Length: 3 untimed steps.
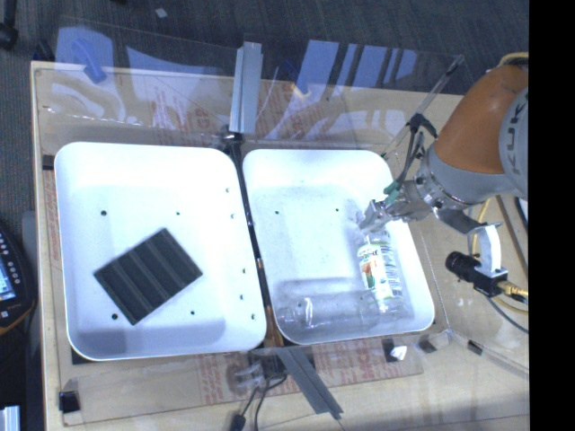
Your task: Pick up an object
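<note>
Camera view: the claw (375, 215) is seen low over the right bin (305, 182), near its right wall. Whether its fingers are spread or pressed together cannot be told. A clear labelled bottle (380, 272) lies just below the claw along the right wall. A second clear bottle (328, 311) lies along the front wall. A dark ribbed slab (148, 275) lies in the left bin (135, 169).

Grey arm (467, 182) with a bulbous orange band (481, 119), thin cables trailing beside it, small metallic gripper (382, 212) at its tip
</note>
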{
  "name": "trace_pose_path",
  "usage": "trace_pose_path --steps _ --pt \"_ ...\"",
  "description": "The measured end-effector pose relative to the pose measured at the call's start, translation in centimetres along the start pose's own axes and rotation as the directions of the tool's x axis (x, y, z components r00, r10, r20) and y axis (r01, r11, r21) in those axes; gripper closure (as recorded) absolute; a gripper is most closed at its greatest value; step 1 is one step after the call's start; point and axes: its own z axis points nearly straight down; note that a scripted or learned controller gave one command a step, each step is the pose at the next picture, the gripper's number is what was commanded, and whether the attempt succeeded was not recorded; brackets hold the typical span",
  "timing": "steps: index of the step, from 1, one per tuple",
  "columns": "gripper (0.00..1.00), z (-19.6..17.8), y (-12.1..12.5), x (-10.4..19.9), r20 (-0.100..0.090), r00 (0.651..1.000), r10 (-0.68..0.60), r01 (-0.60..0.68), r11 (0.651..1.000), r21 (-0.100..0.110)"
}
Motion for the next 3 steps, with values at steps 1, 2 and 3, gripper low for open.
trace_pose_path --steps 1,2,3 --pt "0.00 0.0 0.0 0.0 0.000 1.000 0.000 0.000 1.000 0.000" --pt "0.00 4.1 1.6 0.1 -0.004 0.999 -0.051 0.051 0.999 0.003" --pt "0.00 5.6 0.8 0.1 -0.003 0.997 -0.079 0.079 0.997 0.001"
